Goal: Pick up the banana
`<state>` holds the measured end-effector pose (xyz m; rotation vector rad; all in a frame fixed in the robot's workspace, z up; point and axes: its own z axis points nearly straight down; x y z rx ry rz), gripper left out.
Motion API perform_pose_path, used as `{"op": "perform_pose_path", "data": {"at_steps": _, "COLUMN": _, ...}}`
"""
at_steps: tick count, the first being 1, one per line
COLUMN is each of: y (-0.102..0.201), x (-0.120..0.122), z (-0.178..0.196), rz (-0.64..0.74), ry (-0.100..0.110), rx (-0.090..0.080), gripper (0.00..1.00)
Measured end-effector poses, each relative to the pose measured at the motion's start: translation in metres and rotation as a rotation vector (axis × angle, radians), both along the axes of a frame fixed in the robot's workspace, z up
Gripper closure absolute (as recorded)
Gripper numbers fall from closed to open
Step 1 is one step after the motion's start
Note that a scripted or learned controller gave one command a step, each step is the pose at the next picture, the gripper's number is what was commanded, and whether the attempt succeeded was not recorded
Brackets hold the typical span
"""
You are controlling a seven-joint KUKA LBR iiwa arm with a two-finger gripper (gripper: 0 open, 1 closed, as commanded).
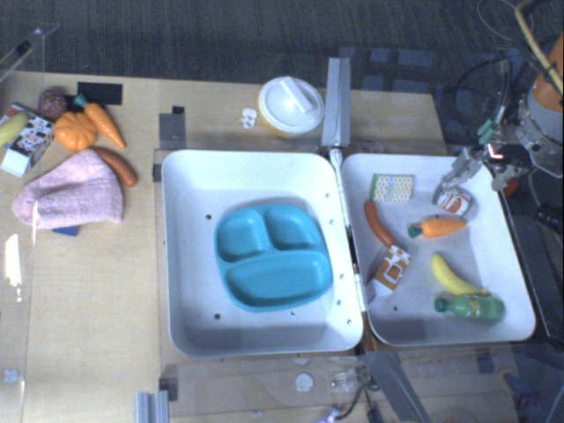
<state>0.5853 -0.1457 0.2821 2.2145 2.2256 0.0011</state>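
**Banana lying free in the right bin, end effector at the bin's far corner**

On the counter's (106, 307) left side we see a pink cloth (69, 194), with a small pumpkin (74, 130) and a carrot (107, 123) just beyond it. The left bin (185, 324) holds a blue divided tray (273, 256). In the right bin (520, 320) we find a sausage (380, 223), a small orange-and-white box (391, 267), a second carrot (438, 228), the banana (453, 276) toward the near right, and a green bottle (469, 307) just in front of it. The end effector (452, 183) hangs over the bin's far right part, above a small can (453, 203), well apart from the banana. We see its fingers spread apart with nothing between them.
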Motion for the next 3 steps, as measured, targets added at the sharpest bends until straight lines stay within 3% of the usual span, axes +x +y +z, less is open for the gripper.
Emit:
{"op": "perform_pose_path", "data": {"at_steps": 1, "y": -0.026, "x": -0.053, "z": -0.099, "rz": 0.061, "ry": 0.001, "rx": 0.001, "gripper": 0.00}}
{"op": "perform_pose_path", "data": {"at_steps": 2, "y": -0.027, "x": -0.056, "z": -0.193, "rz": 0.092, "ry": -0.012, "rx": -0.002, "gripper": 0.00}}
{"op": "perform_pose_path", "data": {"at_steps": 3, "y": -0.028, "x": -0.054, "z": -0.180, "rz": 0.093, "ry": -0.019, "rx": -0.006, "gripper": 1.00}}
